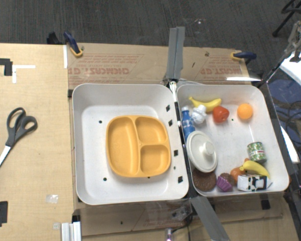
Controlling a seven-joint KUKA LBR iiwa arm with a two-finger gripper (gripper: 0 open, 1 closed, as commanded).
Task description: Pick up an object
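Orange plate (138, 146) sits in your left bin (85, 134). The right bin (238, 134) has your banana (205, 103), tomato (220, 114), bottle (187, 124), lid (201, 151) and can (256, 151). Scissors (15, 129) lie on the tabletop (35, 84). Tool state: can't tell.

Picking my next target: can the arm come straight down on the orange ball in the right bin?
Probably yes. The orange ball lies alone on bare floor of the right bin, apart from the tomato and clear of the bin wall, with nothing over it.
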